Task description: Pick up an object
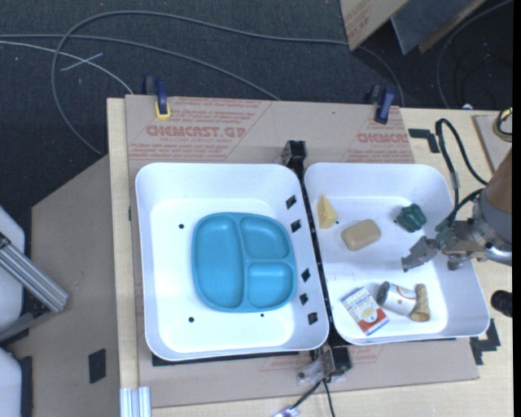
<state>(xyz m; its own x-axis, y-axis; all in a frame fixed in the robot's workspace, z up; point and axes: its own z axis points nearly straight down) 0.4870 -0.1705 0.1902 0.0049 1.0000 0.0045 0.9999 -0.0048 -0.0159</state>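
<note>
Lying closest in the right bin (pixel 464 322) is a small red and white carton (pixel 364 309), right by the near wall. Just beside it is a little white and red can (pixel 396 297) on its side. A brown stubby thing (pixel 420 303) touches the can's right end; I cannot tell what it is.

A bit farther back, the gripper (pixel 417 256) hangs over the right side of this bin, above the can and apart from it. It is dark and small here, so I cannot tell how far open it is or if it has hold of anything. The arm (pixel 496 228) is cut off at the right edge.

The floor to the left of the gripper is bare and white. Beyond that lies a tan oval lump (pixel 361 235). A yellow wedge (pixel 326 212) sits near the left wall, and a green thing (pixel 411 217) sits toward the far right, near the gripper.

The left bin (pixel 151 244) has a blue plate (pixel 242 261) with three parts in the middle and white floor all around it. Black clips (pixel 301 269) run along the line where the two bins meet.

Farther back, two blue clamps (pixel 162 98) pinch a brown board (pixel 195 130) with red letters. Thin cables (pixel 81 49) curl on the dark floor, and a cardboard box (pixel 366 20) is cut off at the top.
</note>
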